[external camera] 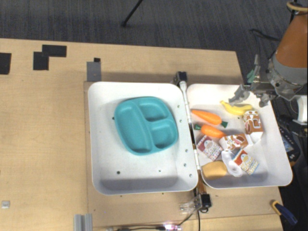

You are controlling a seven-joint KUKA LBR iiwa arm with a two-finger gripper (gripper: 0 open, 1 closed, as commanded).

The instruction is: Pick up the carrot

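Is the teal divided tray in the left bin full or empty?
Empty. The teal tray lies flat in the left bin, and its compartments show only bare teal surface. The carrots lie in the right bin.

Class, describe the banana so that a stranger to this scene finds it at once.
Start at the right-hand white bin, the one crowded with food items. Along its far edge, just below the gripper, lies the small curved yellow banana. Its neighbours, two orange carrots, are straight and green-tipped.
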